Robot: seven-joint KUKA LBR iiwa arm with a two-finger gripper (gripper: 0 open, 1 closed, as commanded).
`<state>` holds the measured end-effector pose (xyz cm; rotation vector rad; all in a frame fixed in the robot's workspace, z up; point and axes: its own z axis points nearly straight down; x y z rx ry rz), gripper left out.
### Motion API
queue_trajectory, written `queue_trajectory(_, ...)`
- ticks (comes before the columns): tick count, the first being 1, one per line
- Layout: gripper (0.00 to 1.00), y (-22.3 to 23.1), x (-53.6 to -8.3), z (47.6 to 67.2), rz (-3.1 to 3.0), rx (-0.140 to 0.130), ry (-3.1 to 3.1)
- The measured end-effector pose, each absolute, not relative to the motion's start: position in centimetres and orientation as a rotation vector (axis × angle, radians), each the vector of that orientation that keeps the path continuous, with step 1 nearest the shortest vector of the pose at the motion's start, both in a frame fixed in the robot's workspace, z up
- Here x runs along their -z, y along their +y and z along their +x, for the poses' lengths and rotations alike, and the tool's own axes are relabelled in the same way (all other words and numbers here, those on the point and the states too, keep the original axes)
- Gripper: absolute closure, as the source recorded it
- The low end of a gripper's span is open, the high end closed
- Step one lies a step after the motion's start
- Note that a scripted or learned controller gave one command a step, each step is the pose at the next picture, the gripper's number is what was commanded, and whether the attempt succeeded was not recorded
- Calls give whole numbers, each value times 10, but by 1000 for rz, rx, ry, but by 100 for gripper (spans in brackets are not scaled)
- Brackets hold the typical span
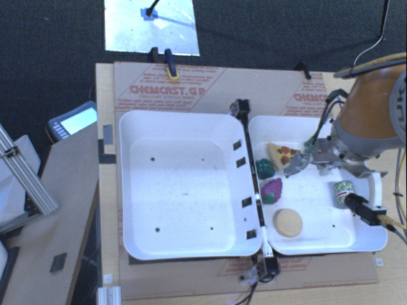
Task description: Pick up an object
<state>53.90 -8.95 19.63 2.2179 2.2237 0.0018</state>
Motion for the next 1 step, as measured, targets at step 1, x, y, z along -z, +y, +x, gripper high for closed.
queue_trajectory(1,0,-78,-183,484,2222,2,2225)
